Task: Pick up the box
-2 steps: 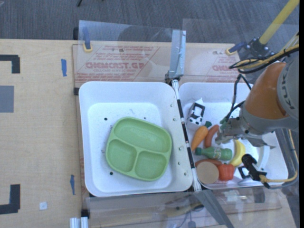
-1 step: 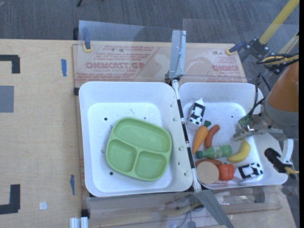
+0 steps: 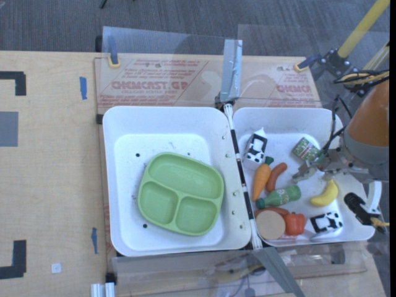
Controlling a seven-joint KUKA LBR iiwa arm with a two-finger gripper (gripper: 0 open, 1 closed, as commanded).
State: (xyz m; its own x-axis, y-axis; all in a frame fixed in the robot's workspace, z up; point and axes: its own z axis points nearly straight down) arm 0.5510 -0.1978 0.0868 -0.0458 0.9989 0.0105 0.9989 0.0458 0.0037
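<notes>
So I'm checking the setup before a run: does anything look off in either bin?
Nothing stands out. The green tray lies flat in the left bin. The toys, the carrot and banana among them, lie loose but inside the right bin.

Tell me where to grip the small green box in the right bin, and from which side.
Take the green box across its two short flat sides, coming straight down from above. It lies tilted near the bin's back wall, with open floor around it, and the hand hovers just beside it.

A green divided plate (image 3: 180, 194) is lying in the left bin (image 3: 117, 184). In the right bin (image 3: 281, 117), a carrot (image 3: 262, 179), a banana (image 3: 326, 193) and a green bottle (image 3: 279, 197) are lying close together at the frame's lower right.
</notes>
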